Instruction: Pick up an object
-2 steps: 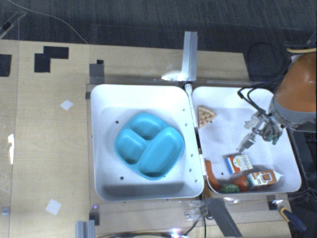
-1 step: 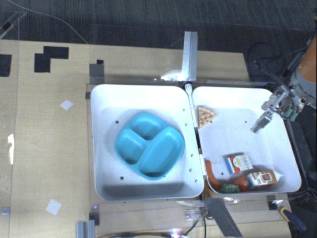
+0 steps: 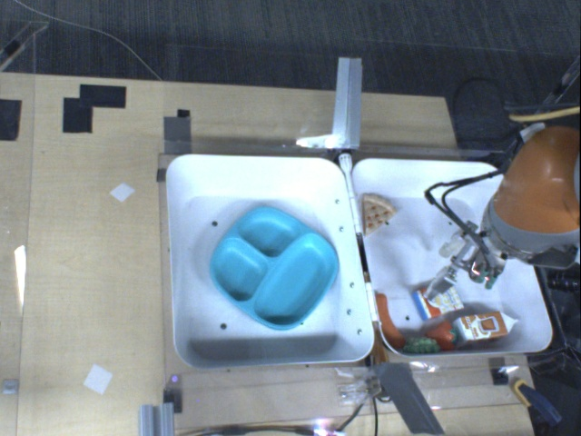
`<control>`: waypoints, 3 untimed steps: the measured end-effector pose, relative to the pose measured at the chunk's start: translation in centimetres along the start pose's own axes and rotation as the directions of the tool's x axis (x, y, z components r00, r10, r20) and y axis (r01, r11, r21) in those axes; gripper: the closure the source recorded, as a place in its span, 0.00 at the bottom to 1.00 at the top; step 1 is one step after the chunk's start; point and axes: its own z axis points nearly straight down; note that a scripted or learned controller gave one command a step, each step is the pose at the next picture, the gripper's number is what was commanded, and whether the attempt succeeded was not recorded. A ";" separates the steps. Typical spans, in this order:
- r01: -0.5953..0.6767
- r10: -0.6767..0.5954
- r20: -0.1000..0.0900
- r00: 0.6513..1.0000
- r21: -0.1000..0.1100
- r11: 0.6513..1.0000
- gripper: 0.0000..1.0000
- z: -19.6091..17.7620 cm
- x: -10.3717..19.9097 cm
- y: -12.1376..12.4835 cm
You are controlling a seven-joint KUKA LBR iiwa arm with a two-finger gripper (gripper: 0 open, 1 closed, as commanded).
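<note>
Carton (image 3: 478, 326) print, seemingly illegible

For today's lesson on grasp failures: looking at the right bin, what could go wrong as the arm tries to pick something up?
1. The gripper hovers over crowded items: the small carton and neighbours lie close together, so it may nudge them or grab two.
2. They lie near the bin wall, risking a collision.
</note>
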 end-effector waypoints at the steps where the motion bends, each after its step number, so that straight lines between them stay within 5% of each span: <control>1: -0.366 0.366 0.007 0.930 -0.009 0.930 0.00 2.4 0.4 -0.2; 2: -0.236 0.236 0.002 0.972 -0.001 0.972 0.00 -3.3 -4.0 2.2; 3: -0.223 0.223 -0.001 0.975 0.000 0.975 0.00 -1.4 4.5 1.5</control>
